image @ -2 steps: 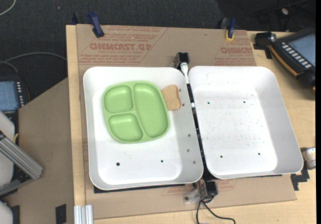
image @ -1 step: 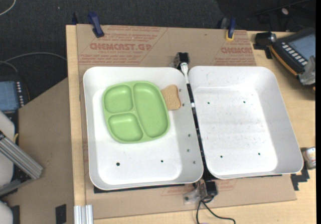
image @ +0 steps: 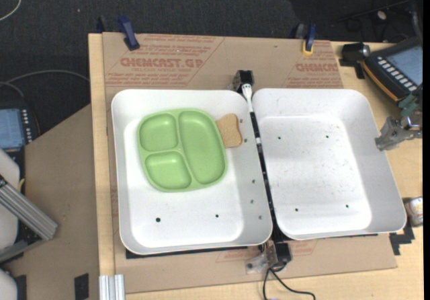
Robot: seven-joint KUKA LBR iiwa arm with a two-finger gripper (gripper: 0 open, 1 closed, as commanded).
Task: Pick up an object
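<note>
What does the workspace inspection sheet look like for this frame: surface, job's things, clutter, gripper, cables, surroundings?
Surface: bench bearing left bin and right bin side by side.
Job's things: green divided plate in the left bin; tan sponge-like piece touching the plate's right edge.
Clutter: nothing seen.
Gripper: gripper at the right bin's right rim; no object seen in it.
Cables: cable below the bins.
Surroundings: blue clamp, dark floor.

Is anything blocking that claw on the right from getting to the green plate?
Nothing visible does. The gripper sits at the right bin's far edge; the green plate lies in the left bin, a tan piece touching its right rim.
</note>
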